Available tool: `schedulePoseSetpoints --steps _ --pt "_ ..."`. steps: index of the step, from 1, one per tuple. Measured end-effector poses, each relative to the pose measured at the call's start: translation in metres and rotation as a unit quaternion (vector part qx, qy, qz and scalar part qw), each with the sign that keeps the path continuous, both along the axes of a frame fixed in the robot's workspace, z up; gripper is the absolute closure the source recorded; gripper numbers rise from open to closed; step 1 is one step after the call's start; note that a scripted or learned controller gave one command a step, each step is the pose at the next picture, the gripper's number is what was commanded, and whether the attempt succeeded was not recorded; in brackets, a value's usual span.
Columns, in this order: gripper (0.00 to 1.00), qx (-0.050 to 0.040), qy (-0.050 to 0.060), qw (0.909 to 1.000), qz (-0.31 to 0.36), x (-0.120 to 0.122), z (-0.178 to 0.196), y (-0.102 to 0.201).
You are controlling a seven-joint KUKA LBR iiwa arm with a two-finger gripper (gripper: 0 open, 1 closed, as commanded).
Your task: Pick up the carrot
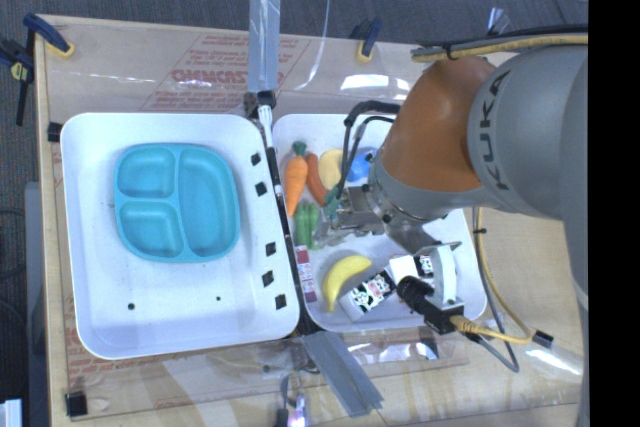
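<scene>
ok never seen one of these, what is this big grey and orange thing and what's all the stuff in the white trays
The big grey and orange thing is a robot arm. It reaches in from the right of the picture, which comes from one fixed camera looking down at a slant on a bench. At the arm's end is a pincer for grasping, low over the right bin. How its fingers stand is hard to make out here.

Two shallow white bins sit side by side. The left bin holds a blue divided plate. The right bin holds toy food: an orange carrot, which the arm is meant to pick up, lying at the bin's left wall, a yellow banana lower down, and a green piece between them. Nothing visibly sits in the pincer.
</scene>
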State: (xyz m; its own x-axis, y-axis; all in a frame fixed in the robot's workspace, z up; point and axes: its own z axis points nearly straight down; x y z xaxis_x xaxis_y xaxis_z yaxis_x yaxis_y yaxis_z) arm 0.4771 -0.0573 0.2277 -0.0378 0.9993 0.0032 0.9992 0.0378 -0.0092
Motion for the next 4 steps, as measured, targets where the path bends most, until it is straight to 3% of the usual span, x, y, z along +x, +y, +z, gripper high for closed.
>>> schedulePoseSetpoints --steps 1,2,3,4 --pt "1.00 -0.0004 -0.002 1.0000 -0.002 0.001 0.026 0.019" --pt "1.00 -0.0005 -0.001 0.9999 0.012 0.001 0.020 0.073" --pt "1.00 -0.0020 0.000 0.9955 -0.095 0.000 0.015 0.103" --pt "1.00 -0.0005 0.000 0.9975 -0.071 0.000 0.012 0.027"
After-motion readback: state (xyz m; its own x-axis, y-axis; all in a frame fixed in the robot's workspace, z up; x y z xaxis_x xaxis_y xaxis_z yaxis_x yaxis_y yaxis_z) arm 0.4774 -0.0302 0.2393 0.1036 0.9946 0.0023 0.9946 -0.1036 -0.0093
